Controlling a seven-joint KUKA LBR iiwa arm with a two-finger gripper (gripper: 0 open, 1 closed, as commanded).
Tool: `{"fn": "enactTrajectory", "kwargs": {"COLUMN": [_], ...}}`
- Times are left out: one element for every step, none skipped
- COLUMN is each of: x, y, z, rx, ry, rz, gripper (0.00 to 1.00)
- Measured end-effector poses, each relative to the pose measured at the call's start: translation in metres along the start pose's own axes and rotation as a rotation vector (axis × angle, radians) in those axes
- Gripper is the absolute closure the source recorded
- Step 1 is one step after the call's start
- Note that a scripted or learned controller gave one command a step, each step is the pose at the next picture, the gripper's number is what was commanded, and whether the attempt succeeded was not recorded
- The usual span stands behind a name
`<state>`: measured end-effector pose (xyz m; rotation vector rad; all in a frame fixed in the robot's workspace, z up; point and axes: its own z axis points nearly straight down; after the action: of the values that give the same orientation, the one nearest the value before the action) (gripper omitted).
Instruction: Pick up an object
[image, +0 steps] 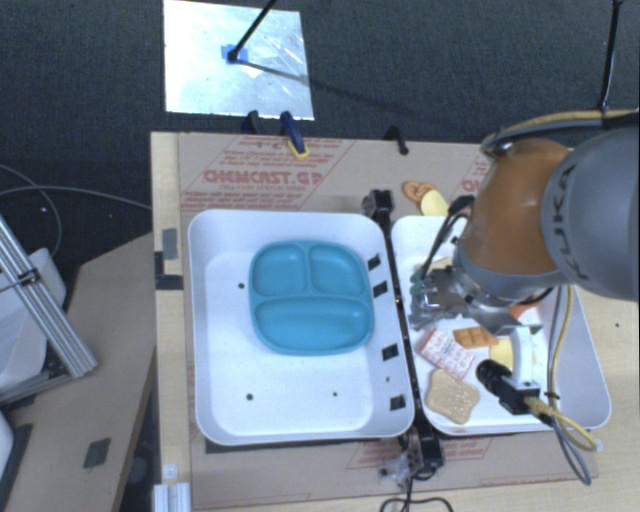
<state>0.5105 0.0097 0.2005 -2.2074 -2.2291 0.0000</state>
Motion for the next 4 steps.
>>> {"fn": "enactTrajectory", "kwargs": {"x": [0.078, 0.150, 0.099, 0.068], "y": [-0.024, 0.004, 0.030, -0.004], "z": [0.018, -0.163, -0.021, -0.179], "rx": [0.000, -0.022, 0.008, -0.023], "ry": [0.001, 0.006, -0.008, 0.001], "rz": [-0.002, -0.001, 0.014, 0.008], "gripper": [1.00, 1.00, 1.00, 1.00]}}
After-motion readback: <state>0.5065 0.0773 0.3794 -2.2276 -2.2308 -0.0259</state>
